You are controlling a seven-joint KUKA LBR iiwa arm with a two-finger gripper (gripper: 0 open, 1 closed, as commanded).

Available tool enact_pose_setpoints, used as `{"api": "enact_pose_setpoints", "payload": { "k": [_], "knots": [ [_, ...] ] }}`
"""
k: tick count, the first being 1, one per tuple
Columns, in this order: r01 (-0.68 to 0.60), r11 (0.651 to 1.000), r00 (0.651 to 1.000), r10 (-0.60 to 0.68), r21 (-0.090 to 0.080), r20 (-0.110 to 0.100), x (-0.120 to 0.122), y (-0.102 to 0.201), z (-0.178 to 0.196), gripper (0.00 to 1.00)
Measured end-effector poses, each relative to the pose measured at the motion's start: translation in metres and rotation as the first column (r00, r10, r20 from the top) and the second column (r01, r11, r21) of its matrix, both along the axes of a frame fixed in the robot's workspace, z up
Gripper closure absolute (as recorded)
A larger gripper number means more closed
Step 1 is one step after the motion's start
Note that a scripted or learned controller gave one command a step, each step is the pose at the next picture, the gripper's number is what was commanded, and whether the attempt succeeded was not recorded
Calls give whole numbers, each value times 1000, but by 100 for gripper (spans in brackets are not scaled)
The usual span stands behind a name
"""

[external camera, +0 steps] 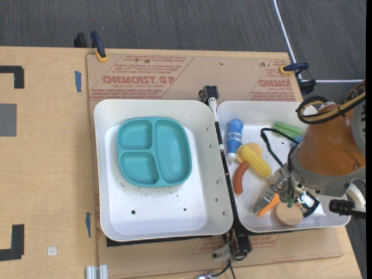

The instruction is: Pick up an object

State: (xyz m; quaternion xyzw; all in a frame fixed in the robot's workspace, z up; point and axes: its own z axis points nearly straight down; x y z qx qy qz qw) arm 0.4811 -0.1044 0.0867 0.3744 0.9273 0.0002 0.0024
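The right bin [256, 107] holds a blue bottle [234, 134], a yellow corn cob [254, 158], a red-orange sausage shape [239, 178], a green piece [289, 129], a tan round piece [288, 214] and a small orange carrot-like piece [265, 210]. My gripper [268, 197] is low in this bin's front half, just above the orange piece and left of the tan round one. The arm's orange band [328, 147] covers the bin's right side.
The left bin [104, 156] carries a teal divided plate [154, 151]. A black divider [221, 156] runs between the two bins. Cables [273, 141] loop off the wrist over the right bin. Cardboard and the wooden bench surround both bins.
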Motion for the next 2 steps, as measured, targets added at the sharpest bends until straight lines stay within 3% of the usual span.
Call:
{"api": "enact_pose_setpoints", "payload": {
  "k": [1, 2],
  "knots": [
    [2, 1000, 1000, -2, -1, 8, 2, 0, 11, 100],
    [323, 946, 946, -323, 2, -1, -1, 63, 98, 100]
  ]
}}
